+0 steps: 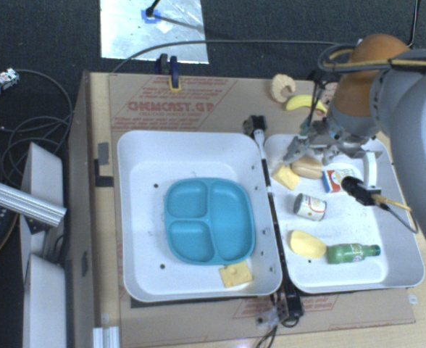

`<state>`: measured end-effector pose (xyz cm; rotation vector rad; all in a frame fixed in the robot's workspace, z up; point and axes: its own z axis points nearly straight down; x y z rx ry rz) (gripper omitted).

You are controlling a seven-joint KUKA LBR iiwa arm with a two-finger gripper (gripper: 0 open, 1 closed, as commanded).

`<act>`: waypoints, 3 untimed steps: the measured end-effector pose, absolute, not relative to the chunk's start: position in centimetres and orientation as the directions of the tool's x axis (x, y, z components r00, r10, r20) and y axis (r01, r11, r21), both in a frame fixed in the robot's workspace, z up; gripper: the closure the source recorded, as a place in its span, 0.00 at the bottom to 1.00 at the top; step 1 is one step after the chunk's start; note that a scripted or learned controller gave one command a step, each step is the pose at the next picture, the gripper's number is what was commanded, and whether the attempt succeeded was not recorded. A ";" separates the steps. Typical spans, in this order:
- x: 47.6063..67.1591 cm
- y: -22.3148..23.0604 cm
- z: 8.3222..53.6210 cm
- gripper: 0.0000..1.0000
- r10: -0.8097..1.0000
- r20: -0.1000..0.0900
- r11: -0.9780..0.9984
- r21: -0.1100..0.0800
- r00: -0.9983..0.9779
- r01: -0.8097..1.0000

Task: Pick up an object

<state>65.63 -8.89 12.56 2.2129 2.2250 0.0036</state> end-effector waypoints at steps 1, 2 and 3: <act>66.9 -11.1 9.8 0.00 1.000 -0.002 0.002 0.003 -0.002 1.000; 66.9 -11.5 9.4 0.00 1.000 -0.001 0.002 0.003 -0.002 1.000; 67.0 -11.5 10.7 1.00 1.000 -0.003 0.006 0.007 -0.006 1.000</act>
